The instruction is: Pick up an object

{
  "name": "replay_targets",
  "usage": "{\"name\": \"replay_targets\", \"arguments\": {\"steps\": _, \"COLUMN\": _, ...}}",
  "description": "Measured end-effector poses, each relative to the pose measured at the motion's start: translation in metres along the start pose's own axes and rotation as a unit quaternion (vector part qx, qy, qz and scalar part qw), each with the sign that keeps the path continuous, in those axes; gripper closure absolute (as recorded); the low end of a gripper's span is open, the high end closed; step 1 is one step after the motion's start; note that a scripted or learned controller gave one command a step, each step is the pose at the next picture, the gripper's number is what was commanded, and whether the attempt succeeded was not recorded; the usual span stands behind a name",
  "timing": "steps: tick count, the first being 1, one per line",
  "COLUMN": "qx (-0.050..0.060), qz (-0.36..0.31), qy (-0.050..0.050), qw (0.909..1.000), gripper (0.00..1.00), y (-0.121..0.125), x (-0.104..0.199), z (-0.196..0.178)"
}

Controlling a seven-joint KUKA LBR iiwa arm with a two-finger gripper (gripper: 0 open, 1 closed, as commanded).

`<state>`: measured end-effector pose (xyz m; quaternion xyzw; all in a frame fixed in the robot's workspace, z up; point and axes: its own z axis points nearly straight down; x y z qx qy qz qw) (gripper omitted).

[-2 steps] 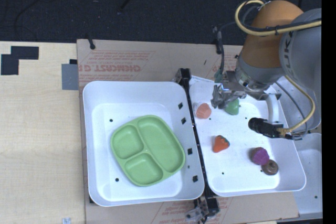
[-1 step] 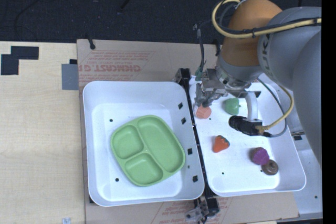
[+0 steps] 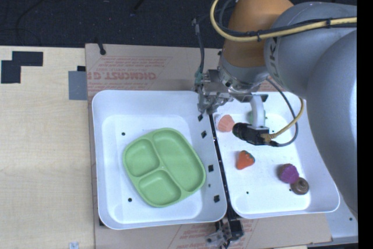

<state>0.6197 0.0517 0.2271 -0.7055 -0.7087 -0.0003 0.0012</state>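
Clearly the biggest thing in view is the grey arm (image 3: 315,67), which reaches in from the right and covers the upper right corner of the right bin (image 3: 268,198). Below it lies the pale wooden tabletop (image 3: 41,143), with a brown cardboard sheet (image 3: 140,70) under both bins. The left bin (image 3: 111,119) holds a green divided plate (image 3: 163,167), lying flat and turned at a slant. The hand (image 3: 208,99) hangs over the top of the wall where the two bins meet; whether it is apart or together I cannot tell, and nothing shows in its grip. In the right bin, a purple piece (image 3: 287,172) lies touching a small brown ring (image 3: 301,186) near the right wall. A red-orange piece (image 3: 245,159) rests mid-bin, and a salmon-pink piece (image 3: 225,123) lies just beside the hand.
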Motion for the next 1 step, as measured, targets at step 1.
{"name": "replay_targets", "arguments": {"steps": 1, "qx": 0.001, "qz": 0.0, "qy": 0.0, "qw": 1.0, "gripper": 1.0, "y": 0.0006, "x": 0.0456, "z": 0.006}}
